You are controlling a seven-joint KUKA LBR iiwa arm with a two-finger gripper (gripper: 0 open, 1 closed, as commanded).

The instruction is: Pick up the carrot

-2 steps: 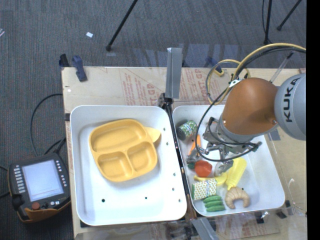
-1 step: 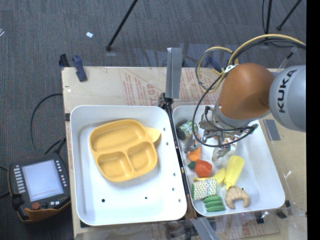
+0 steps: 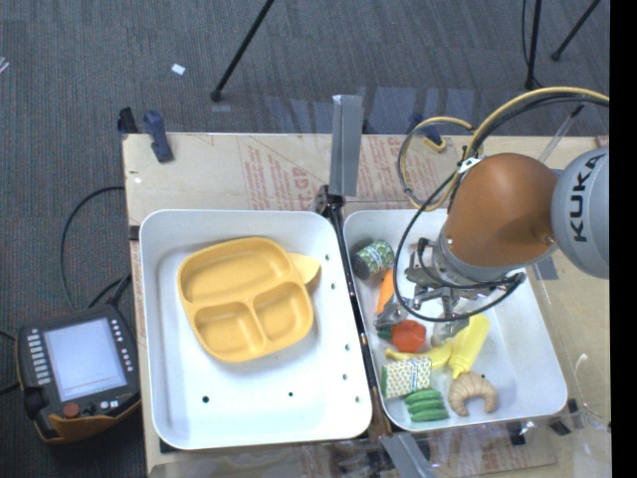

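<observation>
A pale wooden table (image 3: 229,172) with red printed markings was seen from above, standing on a dark carpeted floor (image 3: 80,58). Two shallow white bins were set side by side on it: the left bin (image 3: 164,386) and the right bin (image 3: 537,366), their inner edges almost touching. A grey upright post (image 3: 346,142) was fixed at the table's far edge between them, and a dark blue clamp (image 3: 155,133) was seen at its far left corner
</observation>
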